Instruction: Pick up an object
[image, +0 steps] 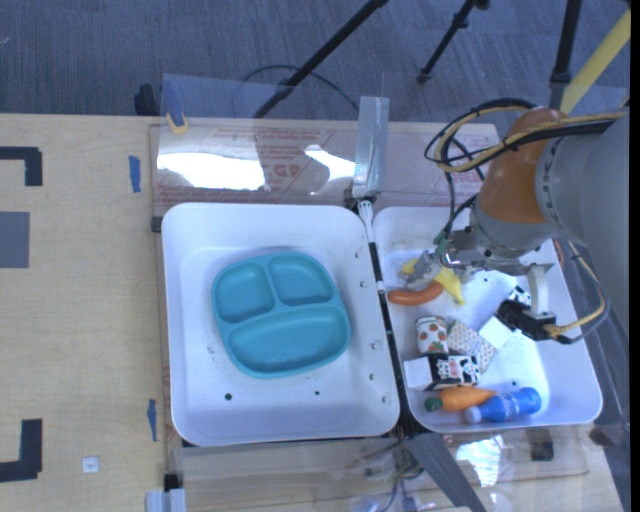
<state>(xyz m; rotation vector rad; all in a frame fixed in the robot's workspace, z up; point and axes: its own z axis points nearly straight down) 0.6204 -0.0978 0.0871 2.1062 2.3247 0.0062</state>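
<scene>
My gripper (440, 264) is low in the back left part of the right bin (585, 395), below the orange-banded wrist (515, 180). It hangs just over a yellow banana-shaped toy (452, 287) and a red-orange sausage (415, 295); whether it touches either is unclear. Nearer the front lie a small printed can (431, 333), a checkered packet (472, 347), a cow-patterned piece (455, 370), a carrot (462, 398) and a blue bottle (512, 404).
The left bin (185, 300) holds a blue divided plate (282, 312). A metal post (371, 150) rises behind the bins' shared wall. Cables loop around the wrist, and a black and white part (522, 312) juts over the right bin.
</scene>
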